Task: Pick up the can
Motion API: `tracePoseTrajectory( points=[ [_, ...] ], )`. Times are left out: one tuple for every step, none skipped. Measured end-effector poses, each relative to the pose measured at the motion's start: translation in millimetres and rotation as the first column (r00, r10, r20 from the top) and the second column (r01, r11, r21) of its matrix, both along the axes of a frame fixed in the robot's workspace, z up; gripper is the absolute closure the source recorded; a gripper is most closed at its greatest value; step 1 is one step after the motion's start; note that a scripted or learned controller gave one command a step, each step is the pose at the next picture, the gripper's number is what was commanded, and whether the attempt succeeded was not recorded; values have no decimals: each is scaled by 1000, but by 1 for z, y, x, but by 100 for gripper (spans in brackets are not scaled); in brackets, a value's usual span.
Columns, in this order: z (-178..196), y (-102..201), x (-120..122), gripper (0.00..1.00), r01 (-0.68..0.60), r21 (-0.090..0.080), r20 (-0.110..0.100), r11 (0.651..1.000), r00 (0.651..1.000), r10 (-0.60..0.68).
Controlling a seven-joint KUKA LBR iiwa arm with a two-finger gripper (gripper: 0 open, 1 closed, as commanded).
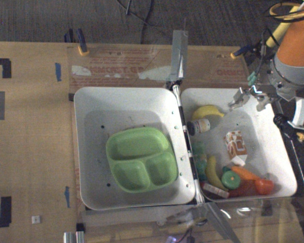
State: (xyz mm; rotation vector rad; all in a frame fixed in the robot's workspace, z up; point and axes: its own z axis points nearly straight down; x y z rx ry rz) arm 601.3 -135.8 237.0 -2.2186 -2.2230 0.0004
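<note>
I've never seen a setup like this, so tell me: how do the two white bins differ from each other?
The left bin holds a single thing, a green divided plate; the right bin holds many small things, among them a banana and a small carton. The left bin's content sits near its middle, while the right bin's things crowd toward its near edge. The gripper hovers over the right bin, not the left. Both are shallow, white and roughly square.

Red printed lettering on cardboard sheet (122, 69) behind bins — too blurred to read. More red print at the sheet's right end, near the arm — likewise illegible. Red-and-white carton (235, 145) in right bin (278, 151) carrying red markings — no letters made out. No numbers or brands readable anywhere.
</note>
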Motion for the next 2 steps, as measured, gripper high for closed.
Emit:
tracePoseTrajectory(
  points=[
    [-60,-23,0,0,194,0,-2,981,981,-194],
    [-90,-53,-52,0,525,0,-4,851,851,-525]
  ],
)
